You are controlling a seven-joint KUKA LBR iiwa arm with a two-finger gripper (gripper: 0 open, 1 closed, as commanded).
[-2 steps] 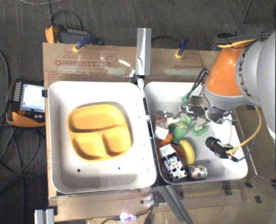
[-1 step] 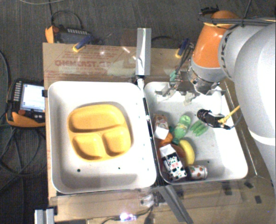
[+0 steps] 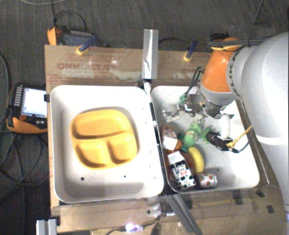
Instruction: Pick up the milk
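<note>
A white carton with dark and red print (image 3: 180,170), which looks like the milk, lies near the front left of the right bin (image 3: 242,177). A smaller brown and white carton (image 3: 170,140) sits just behind it against the bin's left wall. My gripper (image 3: 177,111) hangs over the back left of the right bin, behind both cartons and apart from them. Nothing shows in its grasp. The grey arm with its orange band (image 3: 217,75) comes in from the right.
In the right bin a green bottle (image 3: 193,132), a yellow fruit (image 3: 196,158) and a small can (image 3: 208,180) crowd around the cartons. The left bin (image 3: 61,131) holds a yellow divided tray (image 3: 105,137). A cable (image 3: 232,142) trails by the wrist.
</note>
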